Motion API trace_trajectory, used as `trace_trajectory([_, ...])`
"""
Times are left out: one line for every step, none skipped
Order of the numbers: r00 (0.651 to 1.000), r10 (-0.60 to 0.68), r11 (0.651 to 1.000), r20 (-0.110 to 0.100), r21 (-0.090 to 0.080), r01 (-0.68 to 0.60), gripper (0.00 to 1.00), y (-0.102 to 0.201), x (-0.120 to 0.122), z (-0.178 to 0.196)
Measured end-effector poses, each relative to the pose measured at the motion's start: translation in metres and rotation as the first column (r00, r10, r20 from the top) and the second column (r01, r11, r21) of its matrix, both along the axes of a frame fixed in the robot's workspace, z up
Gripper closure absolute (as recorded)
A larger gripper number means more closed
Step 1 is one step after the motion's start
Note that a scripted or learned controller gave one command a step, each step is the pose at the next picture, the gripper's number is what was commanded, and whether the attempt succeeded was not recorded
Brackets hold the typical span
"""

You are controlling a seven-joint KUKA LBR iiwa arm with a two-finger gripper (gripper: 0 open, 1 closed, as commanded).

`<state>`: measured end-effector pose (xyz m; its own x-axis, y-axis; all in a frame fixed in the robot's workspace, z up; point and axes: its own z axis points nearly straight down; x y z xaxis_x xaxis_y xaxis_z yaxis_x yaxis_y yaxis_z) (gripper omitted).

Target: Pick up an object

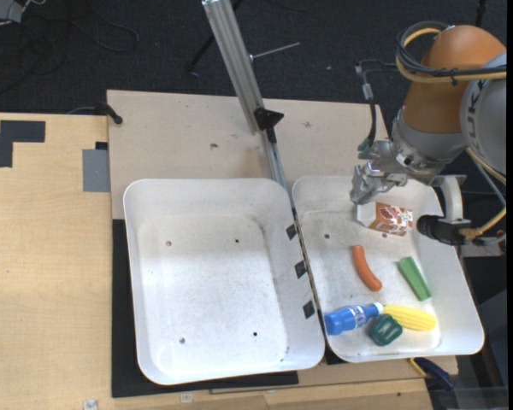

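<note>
My gripper hangs over the far part of the right bin, just left of a small red-and-white packet. Nothing shows between its fingers. Nearer the front lie an orange sausage-shaped toy, a green stick, a blue bottle, a yellow corn cob and a dark green piece.
The left bin stands beside the right one, with black clips along the shared rim. A slanted aluminium post rises behind the bins. The arm's orange band and cables sit at the upper right.
</note>
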<state>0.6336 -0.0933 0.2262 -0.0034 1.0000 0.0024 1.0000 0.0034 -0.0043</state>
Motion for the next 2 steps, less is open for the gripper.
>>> trace_trajectory([1.0,0.001,1.0,-0.001,0.0,-0.001,1.0,0.055,-0.017,-0.008])
trace_trajectory([1.0,0.001,1.0,-0.001,0.0,-0.001,1.0,0.101,-0.034,-0.002])
